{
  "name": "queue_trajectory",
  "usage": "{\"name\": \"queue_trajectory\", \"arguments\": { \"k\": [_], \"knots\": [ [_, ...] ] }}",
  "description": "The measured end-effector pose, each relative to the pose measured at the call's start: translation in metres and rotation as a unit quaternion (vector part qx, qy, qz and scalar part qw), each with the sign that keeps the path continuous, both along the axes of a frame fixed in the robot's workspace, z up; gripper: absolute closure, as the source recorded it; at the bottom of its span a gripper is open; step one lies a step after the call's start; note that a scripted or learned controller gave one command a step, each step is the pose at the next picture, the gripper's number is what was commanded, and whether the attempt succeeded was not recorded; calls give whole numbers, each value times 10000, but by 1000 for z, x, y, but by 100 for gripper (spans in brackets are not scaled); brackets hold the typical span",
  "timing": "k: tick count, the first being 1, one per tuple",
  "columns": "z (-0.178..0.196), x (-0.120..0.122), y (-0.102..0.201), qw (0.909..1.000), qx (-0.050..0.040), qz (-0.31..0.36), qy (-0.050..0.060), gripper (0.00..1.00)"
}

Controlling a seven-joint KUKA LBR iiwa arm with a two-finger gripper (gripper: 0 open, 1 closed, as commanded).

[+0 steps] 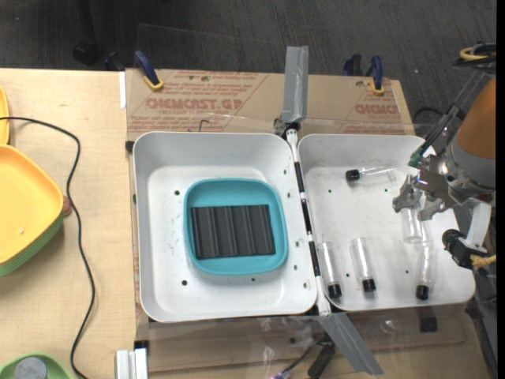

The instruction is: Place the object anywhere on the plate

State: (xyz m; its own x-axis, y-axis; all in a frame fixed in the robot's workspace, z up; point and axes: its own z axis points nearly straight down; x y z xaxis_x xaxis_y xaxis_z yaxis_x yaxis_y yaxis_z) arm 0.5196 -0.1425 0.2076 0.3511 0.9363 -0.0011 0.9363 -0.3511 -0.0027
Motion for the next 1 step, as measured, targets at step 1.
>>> {"name": "queue_trajectory", "arguments": {
  "k": [1],
  "knots": [
    [0, 0, 0, 10000, -1, 1, -1, 0]
  ]
}}
